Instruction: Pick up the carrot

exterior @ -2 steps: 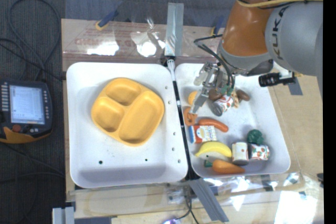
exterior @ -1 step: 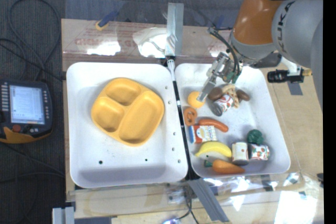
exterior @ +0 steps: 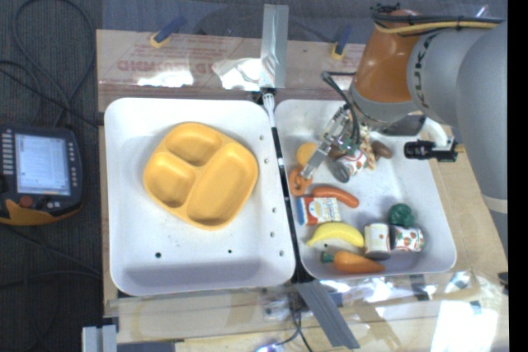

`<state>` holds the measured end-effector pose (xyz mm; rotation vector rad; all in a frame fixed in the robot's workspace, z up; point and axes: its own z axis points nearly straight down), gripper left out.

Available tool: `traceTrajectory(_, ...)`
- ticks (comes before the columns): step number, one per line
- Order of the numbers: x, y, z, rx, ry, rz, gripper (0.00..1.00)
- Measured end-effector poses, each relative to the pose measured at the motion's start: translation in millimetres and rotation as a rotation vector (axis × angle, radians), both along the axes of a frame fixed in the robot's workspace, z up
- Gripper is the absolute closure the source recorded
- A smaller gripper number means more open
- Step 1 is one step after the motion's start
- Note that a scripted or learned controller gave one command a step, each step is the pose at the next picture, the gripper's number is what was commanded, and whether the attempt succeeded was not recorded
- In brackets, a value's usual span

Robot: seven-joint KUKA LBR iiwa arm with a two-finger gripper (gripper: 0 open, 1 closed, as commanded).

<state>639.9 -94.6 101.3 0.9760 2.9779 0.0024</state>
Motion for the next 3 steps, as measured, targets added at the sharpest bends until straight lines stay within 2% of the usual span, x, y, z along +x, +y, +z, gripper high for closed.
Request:
traceTrajectory(1,12.0,38.2,88.4,0.001,-0.004,-0.053,0.0)
traceTrajectory(2,7.2,2.0,-4.4,-0.001,0.0,-0.061,0.0)
traceTrajectory(3,-9.0,-4.0,-10.5,0.005,-0.008,-0.364,0.0)
